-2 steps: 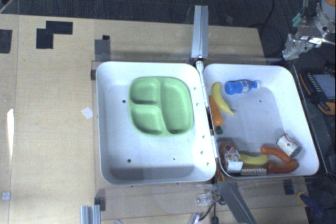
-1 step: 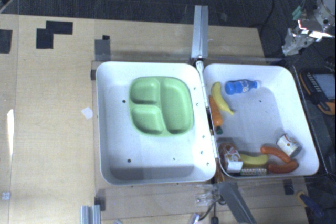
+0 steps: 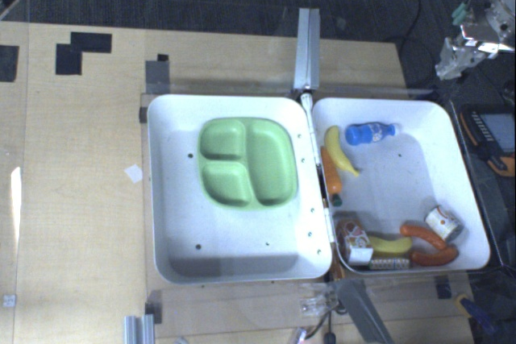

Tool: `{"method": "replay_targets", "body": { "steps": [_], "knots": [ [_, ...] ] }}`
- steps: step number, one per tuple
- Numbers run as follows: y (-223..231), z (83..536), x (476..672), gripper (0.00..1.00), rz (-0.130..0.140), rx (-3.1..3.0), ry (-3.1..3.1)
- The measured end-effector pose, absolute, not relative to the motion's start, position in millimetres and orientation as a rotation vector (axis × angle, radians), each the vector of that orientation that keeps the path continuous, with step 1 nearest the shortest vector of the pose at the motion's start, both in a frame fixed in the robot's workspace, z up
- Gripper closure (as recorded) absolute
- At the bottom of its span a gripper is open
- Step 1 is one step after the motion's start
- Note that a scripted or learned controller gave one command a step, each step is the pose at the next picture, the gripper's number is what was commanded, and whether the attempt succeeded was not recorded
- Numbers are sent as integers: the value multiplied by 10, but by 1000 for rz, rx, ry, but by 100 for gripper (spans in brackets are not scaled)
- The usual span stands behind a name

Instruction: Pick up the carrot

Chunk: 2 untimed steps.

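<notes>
The carrot point(image 3: 330, 171), orange with a dark green tip at its lower end, lies untouched along the left wall of the right bin point(image 3: 451, 133), right of centre in the frame, pressed close to the divider between the two bins. A yellow banana point(image 3: 342, 154) rests against its right side, and a blue bottle point(image 3: 369, 132) lies just beyond that, toward the upper middle of the bin. Along the bin's lower edge sit a small packet point(image 3: 355, 240), a second banana point(image 3: 389, 244), two reddish sausages point(image 3: 427, 246) and a small can point(image 3: 444, 222), all well apart from the carrot. The left bin point(image 3: 173, 197) holds a green divided tray point(image 3: 247, 161). The gripper point(image 3: 461, 58) hangs at the upper right corner of the frame, outside the bins and far from the carrot; whether it is open or closed cannot be told at this size, and nothing is seen in its grasp. By the look of it, the pick has not begun: the approach, the descent, the grasp and the lift all remain, and the banana crowding the carrot may complicate a clean grip.
</notes>
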<state>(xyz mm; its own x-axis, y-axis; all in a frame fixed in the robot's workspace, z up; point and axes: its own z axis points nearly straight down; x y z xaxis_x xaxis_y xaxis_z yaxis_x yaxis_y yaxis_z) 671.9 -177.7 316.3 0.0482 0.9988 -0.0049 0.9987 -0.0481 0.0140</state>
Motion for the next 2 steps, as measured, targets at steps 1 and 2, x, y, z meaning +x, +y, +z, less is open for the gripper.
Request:
{"method": "replay_targets", "body": {
  "steps": [1, 2],
  "knots": [
    [-1763, 3287, 6736, 100, 14, 2252, 2161],
    [-1753, 3410, 6752, 100, 18, 2240, 2164]
  ]
}}
